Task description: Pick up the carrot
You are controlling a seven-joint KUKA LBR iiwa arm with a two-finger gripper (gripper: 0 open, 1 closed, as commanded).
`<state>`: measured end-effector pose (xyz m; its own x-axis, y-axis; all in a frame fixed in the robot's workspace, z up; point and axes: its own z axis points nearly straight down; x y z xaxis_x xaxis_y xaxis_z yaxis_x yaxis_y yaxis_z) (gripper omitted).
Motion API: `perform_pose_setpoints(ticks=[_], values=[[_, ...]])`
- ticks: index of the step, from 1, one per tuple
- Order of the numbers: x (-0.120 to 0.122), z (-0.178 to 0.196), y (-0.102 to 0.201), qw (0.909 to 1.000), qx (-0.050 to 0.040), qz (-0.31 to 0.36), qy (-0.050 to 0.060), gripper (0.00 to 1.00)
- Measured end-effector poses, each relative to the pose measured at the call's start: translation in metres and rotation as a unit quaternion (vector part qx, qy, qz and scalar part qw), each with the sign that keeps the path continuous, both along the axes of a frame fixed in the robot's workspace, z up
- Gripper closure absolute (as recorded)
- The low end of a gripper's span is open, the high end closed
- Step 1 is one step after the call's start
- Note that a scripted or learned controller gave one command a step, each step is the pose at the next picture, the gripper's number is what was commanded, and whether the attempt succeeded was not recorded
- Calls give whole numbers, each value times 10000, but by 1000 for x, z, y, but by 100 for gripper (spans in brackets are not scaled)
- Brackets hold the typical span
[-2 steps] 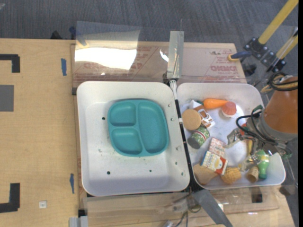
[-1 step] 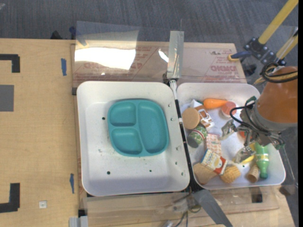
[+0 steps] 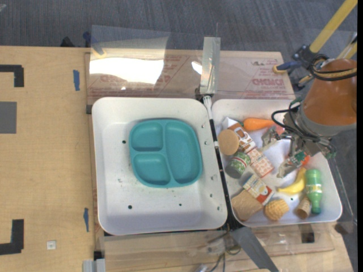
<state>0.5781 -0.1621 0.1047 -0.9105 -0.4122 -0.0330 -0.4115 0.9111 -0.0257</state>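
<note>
1. Orange carrot (image 3: 258,123) lay at the far edge of the right bin (image 3: 336,208), near its far-left corner, lengthwise across the bin, apart from the pile.
2. Gripper (image 3: 295,158) hung over the middle of the right bin, nearer the banana (image 3: 294,185) than the carrot. Jaws: could not tell whether wide or narrow; nothing seen between them.
3. My read on the step: approach not finished. It needed to shift toward the bin's far side, line the jaws across the carrot's short axis, and descend at its thick middle.
4. Risks, as I judged them: bin wall just behind the carrot left little room for the far finger; black cable (image 3: 279,118) sat close to the tip; tapered shape might slip if grabbed near the thin end.
5. Count: two bins, left bin (image 3: 108,169) with one teal plate (image 3: 166,152). Right bin: one carrot, one banana, one green bottle (image 3: 313,190), one corn (image 3: 277,209), several cans and cartons in a heap, number unclear.
</note>
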Motion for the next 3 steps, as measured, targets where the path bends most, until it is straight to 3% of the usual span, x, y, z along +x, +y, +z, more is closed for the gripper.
perform_pose_setpoints(ticks=[1, 2, 3], values=[[-48, -1, -12, 10000, 3, 59, -41, 0], [-58, 0, 27, 9994, -6, -340, -65, 0], [23, 31, 24, 9918, 78, -1267, 148, 0]])
